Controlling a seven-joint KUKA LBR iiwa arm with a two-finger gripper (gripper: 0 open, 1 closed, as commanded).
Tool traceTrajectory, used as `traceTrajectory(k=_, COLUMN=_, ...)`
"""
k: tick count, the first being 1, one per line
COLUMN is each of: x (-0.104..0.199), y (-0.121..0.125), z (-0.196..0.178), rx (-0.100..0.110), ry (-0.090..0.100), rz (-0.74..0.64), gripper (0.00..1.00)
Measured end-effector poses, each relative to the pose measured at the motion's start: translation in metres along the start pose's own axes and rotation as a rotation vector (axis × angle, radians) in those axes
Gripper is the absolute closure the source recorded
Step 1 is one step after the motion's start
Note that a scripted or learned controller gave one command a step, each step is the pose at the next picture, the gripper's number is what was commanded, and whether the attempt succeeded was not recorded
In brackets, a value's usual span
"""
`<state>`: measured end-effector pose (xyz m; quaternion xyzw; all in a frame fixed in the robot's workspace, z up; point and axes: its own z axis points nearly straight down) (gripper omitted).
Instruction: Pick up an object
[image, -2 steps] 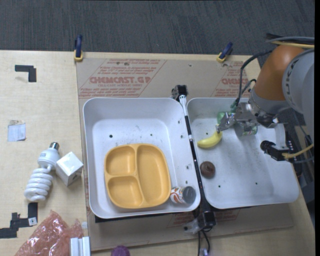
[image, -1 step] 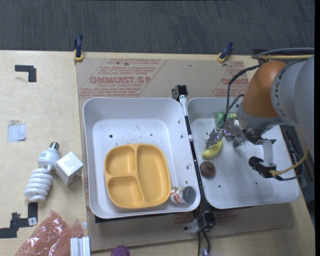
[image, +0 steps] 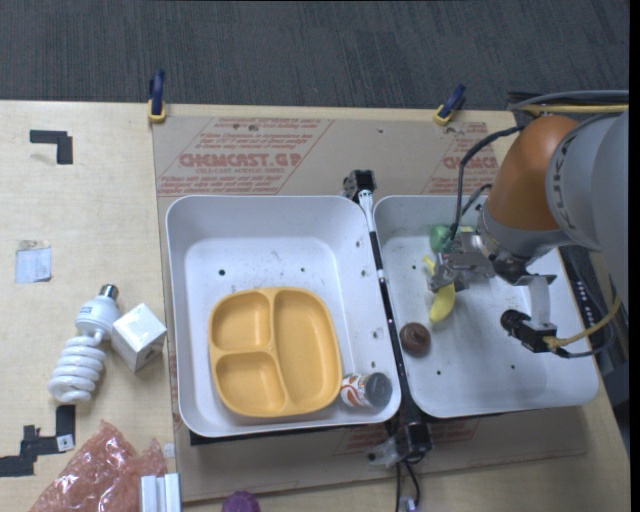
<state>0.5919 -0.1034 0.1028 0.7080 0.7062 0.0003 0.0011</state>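
Camera view: two shallow, glossy white plastic bins sit side by side on the tan tabletop (image: 90, 220). The left bin (image: 190, 300) holds a smooth yellow three-compartment tray (image: 275, 350) and, at its near right corner, a small can (image: 365, 390) on its side. In the right bin (image: 480, 385), the end effector (image: 455, 265) hangs over a curved yellow banana (image: 442, 303), which lies just beneath and touching it; whether it is open or closed I cannot tell. A round brown doughnut-like piece (image: 415, 339) rests just nearer, to the left.

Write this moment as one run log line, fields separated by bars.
gripper: over right bin, at banana | brown round object: loose | left bin: yellow divided plate
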Motion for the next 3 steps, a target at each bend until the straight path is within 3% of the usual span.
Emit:
traceTrajectory(k=1, x=0.052, y=-0.100, z=-0.090, rx=0.003, ry=0.001, rz=-0.001, gripper=1.00)
traceTrajectory(k=2, x=0.041, y=-0.099, z=-0.090, rx=0.002, ry=0.001, rz=-0.001, gripper=1.00)
traceTrajectory(k=3, x=0.011, y=-0.112, z=-0.074, rx=0.001, ry=0.001, rz=-0.001, gripper=1.00)
